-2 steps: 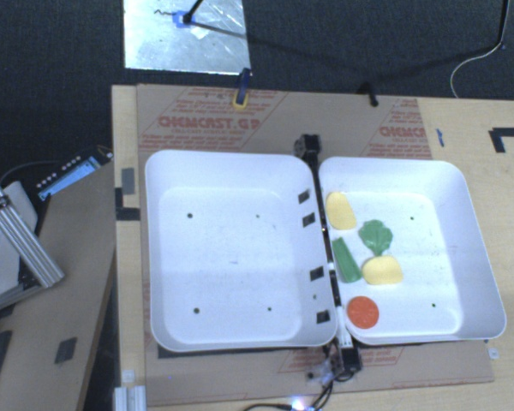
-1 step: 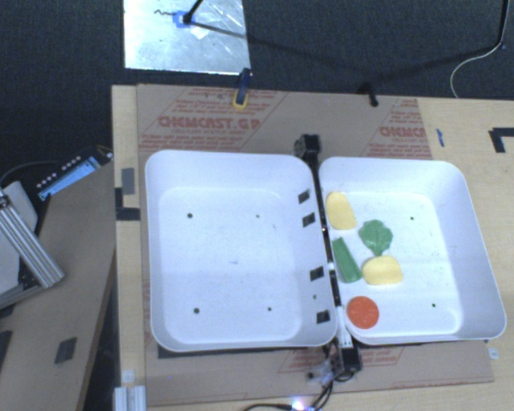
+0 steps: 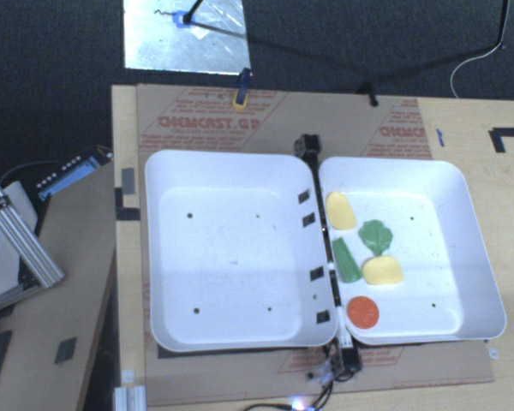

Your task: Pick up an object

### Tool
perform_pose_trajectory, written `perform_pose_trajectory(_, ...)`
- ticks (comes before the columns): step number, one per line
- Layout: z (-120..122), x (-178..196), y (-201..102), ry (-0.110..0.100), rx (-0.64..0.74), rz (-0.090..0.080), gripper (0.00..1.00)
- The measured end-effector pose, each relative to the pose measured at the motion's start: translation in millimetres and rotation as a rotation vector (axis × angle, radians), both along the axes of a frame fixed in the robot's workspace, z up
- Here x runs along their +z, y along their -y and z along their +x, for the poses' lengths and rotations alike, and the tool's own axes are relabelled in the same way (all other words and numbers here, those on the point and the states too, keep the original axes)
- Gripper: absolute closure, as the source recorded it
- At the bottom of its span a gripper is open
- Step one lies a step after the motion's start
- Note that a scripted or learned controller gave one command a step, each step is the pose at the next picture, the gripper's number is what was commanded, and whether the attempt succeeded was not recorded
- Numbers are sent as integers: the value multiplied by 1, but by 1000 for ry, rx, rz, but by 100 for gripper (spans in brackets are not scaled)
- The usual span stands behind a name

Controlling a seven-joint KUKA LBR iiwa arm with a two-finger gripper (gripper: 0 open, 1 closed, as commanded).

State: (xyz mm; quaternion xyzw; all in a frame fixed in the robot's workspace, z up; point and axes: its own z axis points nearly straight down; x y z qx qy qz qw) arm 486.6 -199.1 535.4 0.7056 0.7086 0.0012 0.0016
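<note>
Several small objects lie in the left part of the right bin. A pale yellow oval piece sits nearest the divider at the top. Below it are a green leafy piece, a green wedge, and a second yellow lump that touches both green pieces. An orange-red disc lies near the bin's front edge.
The left bin sits beside the right one, joined by a black-clipped seam. Both rest on a cardboard sheet. A shiny metal plate lies beyond the bench, and an aluminium frame stands at the left.
</note>
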Motion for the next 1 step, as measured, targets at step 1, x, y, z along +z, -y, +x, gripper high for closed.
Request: perform_pose_trajectory(1, 17, 0, 7, 0, -2, -2, 100)
